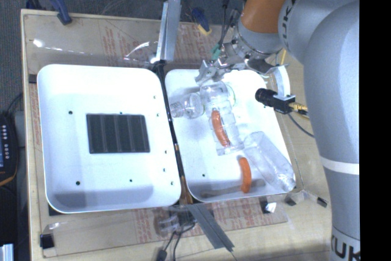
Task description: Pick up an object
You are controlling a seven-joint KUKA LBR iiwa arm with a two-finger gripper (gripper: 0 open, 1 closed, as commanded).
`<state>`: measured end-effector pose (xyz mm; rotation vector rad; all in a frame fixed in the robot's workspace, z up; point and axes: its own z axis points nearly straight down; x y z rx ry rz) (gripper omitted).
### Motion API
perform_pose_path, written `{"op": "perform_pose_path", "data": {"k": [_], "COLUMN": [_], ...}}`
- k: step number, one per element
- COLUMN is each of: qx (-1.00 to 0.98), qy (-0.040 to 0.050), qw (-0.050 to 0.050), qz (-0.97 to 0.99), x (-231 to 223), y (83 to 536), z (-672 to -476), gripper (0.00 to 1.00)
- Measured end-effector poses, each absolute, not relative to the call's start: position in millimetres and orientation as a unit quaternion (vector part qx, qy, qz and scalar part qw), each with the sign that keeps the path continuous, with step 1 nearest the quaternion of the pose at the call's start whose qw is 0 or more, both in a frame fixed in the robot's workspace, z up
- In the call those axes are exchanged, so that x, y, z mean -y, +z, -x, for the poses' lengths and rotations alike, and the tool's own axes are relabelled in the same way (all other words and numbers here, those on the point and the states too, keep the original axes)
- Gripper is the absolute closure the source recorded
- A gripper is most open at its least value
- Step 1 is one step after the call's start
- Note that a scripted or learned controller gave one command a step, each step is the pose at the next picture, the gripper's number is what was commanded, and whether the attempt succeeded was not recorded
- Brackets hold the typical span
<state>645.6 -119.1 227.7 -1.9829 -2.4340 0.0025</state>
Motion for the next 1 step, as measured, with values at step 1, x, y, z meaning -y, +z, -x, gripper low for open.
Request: {"op": "perform_pose_path", "data": {"k": [1], "qx": [0.787], "qy": [0.0010], "qw": [0.001], "qz": [0.617], "x": [111.1], "y": [218.1], "z": [-656.5], "gripper": [1.00]}}
